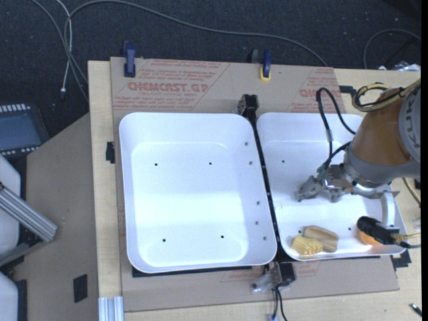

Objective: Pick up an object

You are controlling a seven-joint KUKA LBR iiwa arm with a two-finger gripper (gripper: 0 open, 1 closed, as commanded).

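Observation:
My gripper [309, 191] hangs low over the middle of the right white bin [294, 136], with the arm coming in from the right. Nothing shows in its grasp. Just below it, near the bin's front rim, a tan bread-like piece [321, 235] lies against a yellow ribbed corn-like piece [305, 247]. An orange object [372, 240] rests in the front right corner of the same bin, partly hidden by the wrist.
The left white bin [194, 129] sits beside the right one, with a black divider strip [262, 172] between them. Both stand on a cardboard sheet [167, 82] held by blue clamps [129, 57] at the back. Cables trail over the dark floor behind.

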